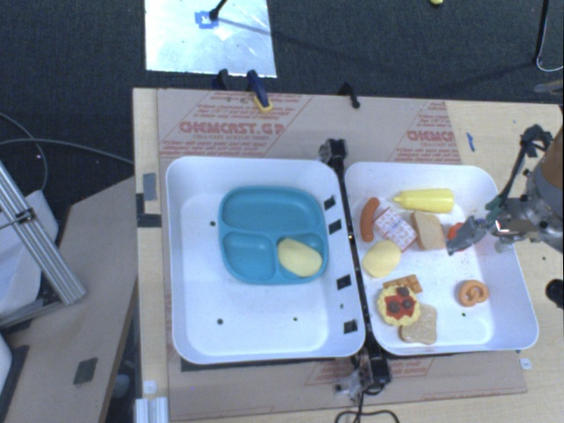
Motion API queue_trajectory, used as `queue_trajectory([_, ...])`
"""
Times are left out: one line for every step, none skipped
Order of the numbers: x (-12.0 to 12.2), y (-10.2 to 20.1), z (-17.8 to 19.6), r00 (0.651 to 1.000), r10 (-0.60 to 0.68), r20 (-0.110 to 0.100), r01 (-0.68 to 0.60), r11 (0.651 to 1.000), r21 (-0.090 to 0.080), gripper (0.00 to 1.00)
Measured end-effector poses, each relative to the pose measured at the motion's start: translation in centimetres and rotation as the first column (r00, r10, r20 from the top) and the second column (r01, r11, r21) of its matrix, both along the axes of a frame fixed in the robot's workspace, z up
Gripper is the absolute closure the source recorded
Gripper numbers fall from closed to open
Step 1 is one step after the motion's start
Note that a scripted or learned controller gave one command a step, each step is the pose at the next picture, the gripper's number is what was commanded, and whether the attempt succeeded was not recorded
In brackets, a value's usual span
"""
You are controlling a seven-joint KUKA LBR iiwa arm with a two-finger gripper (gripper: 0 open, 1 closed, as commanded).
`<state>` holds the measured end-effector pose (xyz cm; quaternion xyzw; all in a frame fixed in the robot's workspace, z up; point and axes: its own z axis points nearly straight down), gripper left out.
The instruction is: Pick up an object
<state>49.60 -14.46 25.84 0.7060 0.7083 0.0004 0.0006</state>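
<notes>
As the jaws [464,236] hang at the frame's right-centre, we cannot tell their opening or any hold; the small red piece [454,231] sits just beside them, leftward in the right bin [511,324].

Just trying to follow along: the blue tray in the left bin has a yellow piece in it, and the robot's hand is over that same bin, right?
Not quite. The camera view shows the hand over the right bin, among the toy foods. The blue tray in the left bin does hold the yellow piece.
</notes>
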Motion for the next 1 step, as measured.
queue_trajectory([-0.98,7.53,-6.09,1.000,0.008,-0.006,-0.008,1.000,0.004,0.00])
